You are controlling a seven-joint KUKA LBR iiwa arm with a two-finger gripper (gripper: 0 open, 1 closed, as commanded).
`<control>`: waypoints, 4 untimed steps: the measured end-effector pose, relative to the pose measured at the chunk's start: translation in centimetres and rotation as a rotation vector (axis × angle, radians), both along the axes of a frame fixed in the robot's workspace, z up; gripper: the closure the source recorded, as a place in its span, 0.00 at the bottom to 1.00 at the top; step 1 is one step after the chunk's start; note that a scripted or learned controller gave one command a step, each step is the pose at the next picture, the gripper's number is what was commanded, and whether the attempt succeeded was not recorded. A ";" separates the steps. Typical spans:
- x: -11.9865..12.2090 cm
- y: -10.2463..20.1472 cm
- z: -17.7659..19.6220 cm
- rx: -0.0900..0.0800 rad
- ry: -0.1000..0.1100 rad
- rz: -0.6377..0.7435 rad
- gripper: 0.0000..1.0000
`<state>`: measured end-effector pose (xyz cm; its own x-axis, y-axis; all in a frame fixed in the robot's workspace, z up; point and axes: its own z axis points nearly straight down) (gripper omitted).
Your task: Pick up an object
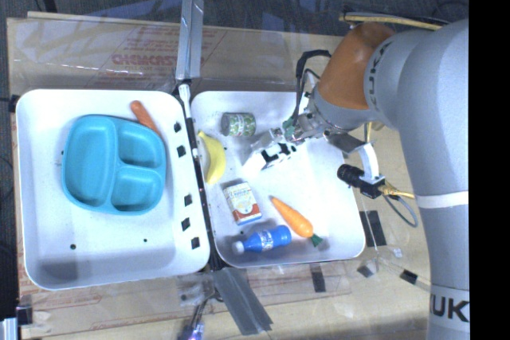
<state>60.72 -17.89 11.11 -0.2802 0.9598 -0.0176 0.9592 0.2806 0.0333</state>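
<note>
My gripper hangs over the middle of the right bin, its black and white fingers pointing left. Nothing shows between them. Around it lie a green can at the back, a yellow banana to its left, a small carton with a red label, an orange carrot and a blue bottle along the front.
The left bin holds a blue divided tray and a small orange carrot at its back right. A metal divider bar runs between the bins. The grey arm fills the right side.
</note>
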 end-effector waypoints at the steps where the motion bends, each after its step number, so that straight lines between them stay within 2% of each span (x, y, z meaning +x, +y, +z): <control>1: -0.1 0.2 -0.1 0.002 0.002 -0.089 0.00; 2: -1.1 1.0 0.0 -0.001 -0.002 -0.014 0.00; 3: 0.6 0.8 0.0 0.015 0.001 -0.183 0.00; 4: 0.2 0.2 -0.1 0.011 0.008 -0.077 0.00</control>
